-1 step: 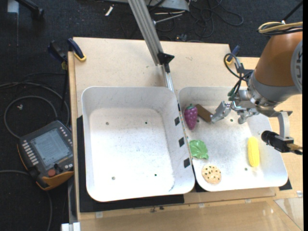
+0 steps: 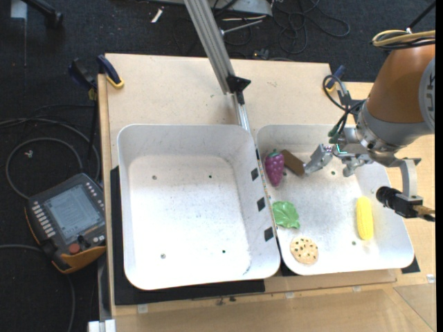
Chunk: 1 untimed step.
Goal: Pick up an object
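I can't tell the gripper (image 2: 320, 159) state from here. It's beside the brown block (image 2: 293, 163) and grape bunch (image 2: 275, 167). I'd centre over the block before descending.

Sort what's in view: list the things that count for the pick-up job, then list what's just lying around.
For the job:
- gripper
- purple grapes
- brown block
- green leaf
- cookie
- yellow corn
- right bin, holding all of these

Lying about:
- left bin
- teach pendant, on the floor
- clamp, at the bench corner
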Available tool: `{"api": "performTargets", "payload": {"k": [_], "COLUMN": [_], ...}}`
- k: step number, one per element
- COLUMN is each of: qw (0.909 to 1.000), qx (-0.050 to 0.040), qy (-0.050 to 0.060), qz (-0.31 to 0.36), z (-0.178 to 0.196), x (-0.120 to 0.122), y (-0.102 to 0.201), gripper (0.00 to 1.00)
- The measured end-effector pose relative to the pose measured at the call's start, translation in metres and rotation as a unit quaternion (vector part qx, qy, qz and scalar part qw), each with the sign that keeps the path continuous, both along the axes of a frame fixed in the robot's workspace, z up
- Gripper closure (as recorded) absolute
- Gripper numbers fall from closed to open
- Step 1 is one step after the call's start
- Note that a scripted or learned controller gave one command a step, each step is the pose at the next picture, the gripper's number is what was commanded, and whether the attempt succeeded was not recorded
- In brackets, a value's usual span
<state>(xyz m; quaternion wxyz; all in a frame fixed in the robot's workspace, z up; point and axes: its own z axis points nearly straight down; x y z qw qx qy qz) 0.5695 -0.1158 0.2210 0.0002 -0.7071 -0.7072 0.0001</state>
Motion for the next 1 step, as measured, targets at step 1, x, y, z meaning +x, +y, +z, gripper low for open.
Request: {"api": "performTargets", "payload": {"k": [1], "qw": [1.0000], "qx": [0.0000], "qy": [0.002], "qz": [-0.001], "z": [-0.0512], "x": [0.0051], "y": [-0.0078], "gripper": [0.00]}}
